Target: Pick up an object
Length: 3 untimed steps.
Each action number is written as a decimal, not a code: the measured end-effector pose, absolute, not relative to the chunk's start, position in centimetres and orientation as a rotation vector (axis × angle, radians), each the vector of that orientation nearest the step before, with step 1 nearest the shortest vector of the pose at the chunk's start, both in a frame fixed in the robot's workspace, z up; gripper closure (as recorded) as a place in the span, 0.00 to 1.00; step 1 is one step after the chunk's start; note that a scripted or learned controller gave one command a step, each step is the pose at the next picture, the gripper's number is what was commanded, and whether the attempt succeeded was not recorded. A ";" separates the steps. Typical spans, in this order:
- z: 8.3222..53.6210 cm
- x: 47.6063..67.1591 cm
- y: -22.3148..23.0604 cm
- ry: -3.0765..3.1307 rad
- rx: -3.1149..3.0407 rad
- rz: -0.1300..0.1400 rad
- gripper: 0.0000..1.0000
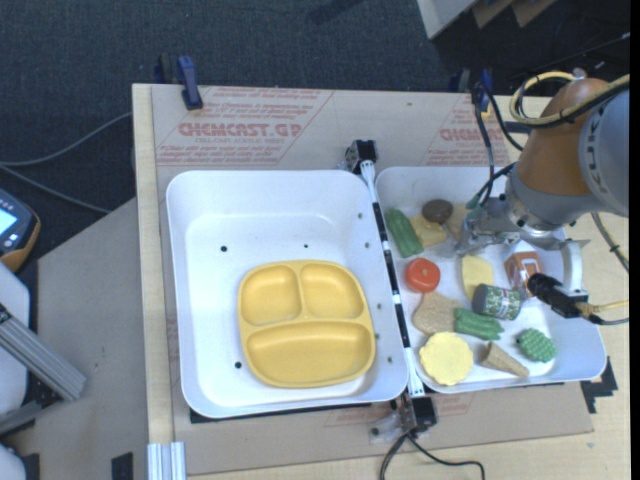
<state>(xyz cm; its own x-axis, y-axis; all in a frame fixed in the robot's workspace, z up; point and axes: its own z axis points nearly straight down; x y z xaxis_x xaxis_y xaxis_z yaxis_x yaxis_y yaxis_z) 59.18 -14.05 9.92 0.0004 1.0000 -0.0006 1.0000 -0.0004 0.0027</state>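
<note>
The jaws (478, 230) hung low in the right bin (590, 358), their opening impossible to tell, with the pale yellow block (477, 271) lying just below them, its long axis running toward the bin's near edge.

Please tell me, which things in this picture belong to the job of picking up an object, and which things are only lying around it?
Part of the job:
- gripper, low in the right bin
- toy foods there: red tomato, green pickle, yellow round piece, small can

Just lying about:
- yellow divided plate in the left bin
- blue clamp
- cardboard sheet
</note>
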 end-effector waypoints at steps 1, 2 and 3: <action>9.8 59.1 -14.0 2.220 2.221 0.002 0.00; 8.6 55.3 -12.9 2.219 2.221 0.000 0.00; 9.9 55.6 -13.2 2.207 2.215 0.005 1.00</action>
